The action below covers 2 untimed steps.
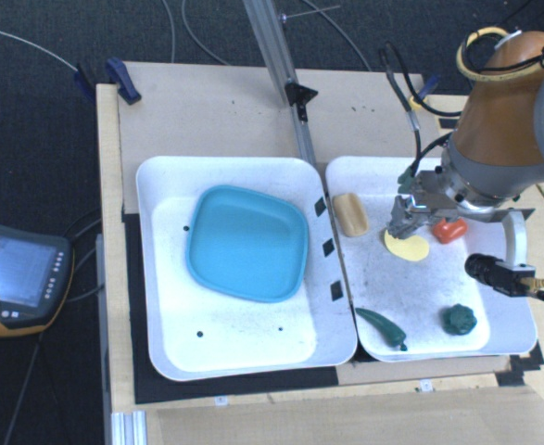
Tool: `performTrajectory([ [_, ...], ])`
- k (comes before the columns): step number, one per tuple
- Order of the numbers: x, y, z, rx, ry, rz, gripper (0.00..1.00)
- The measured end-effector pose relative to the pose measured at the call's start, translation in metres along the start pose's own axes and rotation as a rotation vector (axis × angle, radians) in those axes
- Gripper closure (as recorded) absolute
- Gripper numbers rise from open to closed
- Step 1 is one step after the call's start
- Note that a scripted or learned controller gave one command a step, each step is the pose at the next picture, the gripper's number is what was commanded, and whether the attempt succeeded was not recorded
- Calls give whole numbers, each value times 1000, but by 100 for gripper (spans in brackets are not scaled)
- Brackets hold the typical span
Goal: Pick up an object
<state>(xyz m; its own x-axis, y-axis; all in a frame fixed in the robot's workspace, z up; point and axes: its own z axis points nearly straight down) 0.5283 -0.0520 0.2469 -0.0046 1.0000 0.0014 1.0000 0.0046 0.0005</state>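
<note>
Yellow and flat, a round disc lies in the right white bin, just under the grey two-finger gripper. I cannot tell how its fingers stand. A small red piece sits beside it. A tan bread-like block, a green pepper and a dark green lump lie nearby. A blue square plate fills the left white bin.

Plate in left bin

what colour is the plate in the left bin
The plate is light blue, seen clearly in the camera view.
</note>
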Motion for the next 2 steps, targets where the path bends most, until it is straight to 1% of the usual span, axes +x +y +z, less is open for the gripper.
performTrajectory([
  [1,55,3,12,1,0,0,100],
  [2,109,13,2,0,0,-1,100],
])
